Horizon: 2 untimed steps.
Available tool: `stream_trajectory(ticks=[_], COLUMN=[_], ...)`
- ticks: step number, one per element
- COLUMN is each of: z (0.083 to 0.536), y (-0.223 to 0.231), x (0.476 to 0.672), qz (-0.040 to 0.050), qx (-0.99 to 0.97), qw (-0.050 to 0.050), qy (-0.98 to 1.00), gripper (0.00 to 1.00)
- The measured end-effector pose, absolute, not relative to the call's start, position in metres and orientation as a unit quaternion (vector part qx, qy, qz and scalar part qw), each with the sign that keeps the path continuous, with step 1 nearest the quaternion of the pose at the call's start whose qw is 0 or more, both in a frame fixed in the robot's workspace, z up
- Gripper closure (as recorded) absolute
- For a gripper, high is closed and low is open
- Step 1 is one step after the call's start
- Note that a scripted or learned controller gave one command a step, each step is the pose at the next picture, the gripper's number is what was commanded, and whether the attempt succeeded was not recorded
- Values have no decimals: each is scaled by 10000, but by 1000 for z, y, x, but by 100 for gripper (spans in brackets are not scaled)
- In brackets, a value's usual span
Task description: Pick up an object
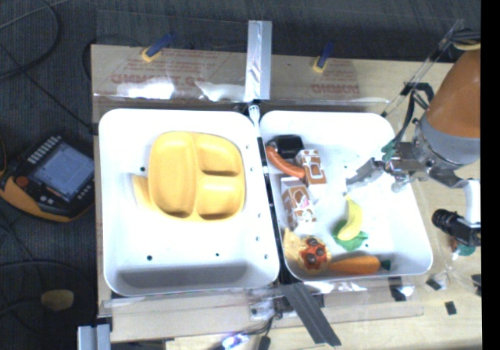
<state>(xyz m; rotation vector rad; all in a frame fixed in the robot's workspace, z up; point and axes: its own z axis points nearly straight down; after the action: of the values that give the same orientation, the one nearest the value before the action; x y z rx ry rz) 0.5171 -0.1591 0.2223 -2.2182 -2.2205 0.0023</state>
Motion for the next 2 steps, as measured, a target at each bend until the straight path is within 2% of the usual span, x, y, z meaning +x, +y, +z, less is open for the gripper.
stream_trajectory(ticks=[1, 2], z=[121, 89], y=[-172, -181], x=[514, 520], qz=[6, -20], qx=[-6575, -6347], qw=[18, -28], qy=[-7534, -7727], gripper=[0, 0])
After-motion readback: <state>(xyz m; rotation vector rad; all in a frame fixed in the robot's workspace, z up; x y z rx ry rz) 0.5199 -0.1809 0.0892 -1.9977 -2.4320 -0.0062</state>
